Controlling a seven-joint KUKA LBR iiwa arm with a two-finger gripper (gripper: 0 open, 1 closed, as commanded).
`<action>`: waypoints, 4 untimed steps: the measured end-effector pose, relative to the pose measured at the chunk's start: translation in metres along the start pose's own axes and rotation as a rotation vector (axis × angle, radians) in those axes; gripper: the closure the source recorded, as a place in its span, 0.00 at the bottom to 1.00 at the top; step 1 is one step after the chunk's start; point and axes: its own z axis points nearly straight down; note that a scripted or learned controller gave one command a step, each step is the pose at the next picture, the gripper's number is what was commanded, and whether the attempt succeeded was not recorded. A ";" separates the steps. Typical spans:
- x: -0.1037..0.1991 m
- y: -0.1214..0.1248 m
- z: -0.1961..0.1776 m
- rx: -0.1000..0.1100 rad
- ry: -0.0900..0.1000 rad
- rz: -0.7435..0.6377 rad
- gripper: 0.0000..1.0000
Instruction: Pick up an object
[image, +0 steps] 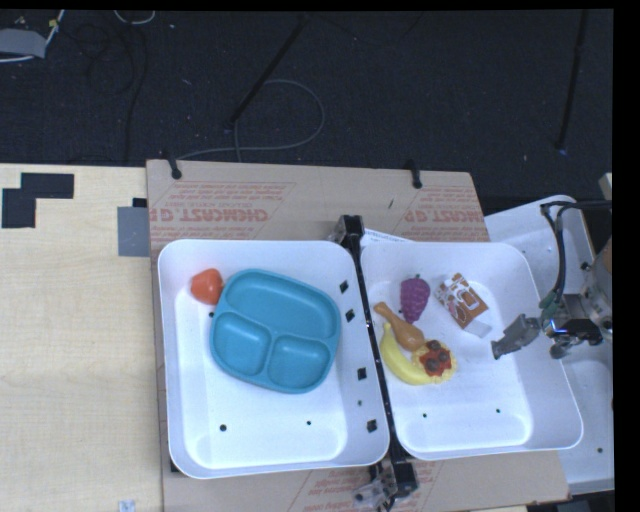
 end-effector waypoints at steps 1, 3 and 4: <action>0.000 0.002 -0.006 -0.011 -0.002 -0.003 0.00; 0.007 0.013 0.111 -0.007 -0.001 -0.003 0.00; 0.008 0.013 0.164 -0.008 -0.001 -0.003 0.00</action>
